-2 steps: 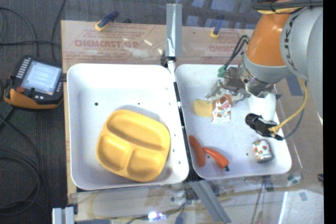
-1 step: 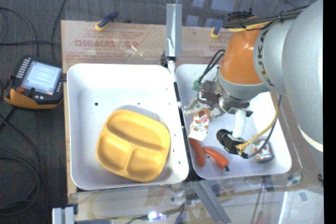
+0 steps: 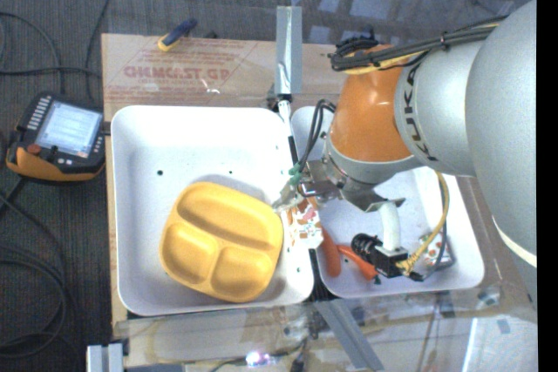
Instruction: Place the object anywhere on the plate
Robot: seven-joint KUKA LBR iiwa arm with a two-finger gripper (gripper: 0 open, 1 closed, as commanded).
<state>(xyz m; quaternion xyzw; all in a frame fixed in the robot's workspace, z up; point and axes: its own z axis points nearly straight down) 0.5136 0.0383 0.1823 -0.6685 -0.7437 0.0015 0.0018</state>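
Observation:
A yellow plate (image 3: 222, 241) with three compartments lies in the left bin (image 3: 148, 144), toward its front. My gripper (image 3: 299, 198) hangs over the divider between the two bins, just past the plate's right edge. A small white and reddish object (image 3: 306, 226) sits right under the gripper, at the divider; whether it is gripped or resting there I cannot tell. The arm's orange band (image 3: 375, 122) and grey body cover much of the right bin (image 3: 462, 261).
Two small orange-red pieces (image 3: 332, 259) (image 3: 357, 260) lie at the front of the right bin. A teach pendant (image 3: 59, 138) rests on the floor left of the bench. A blue and yellow tool (image 3: 177, 34) lies on the board behind the bins.

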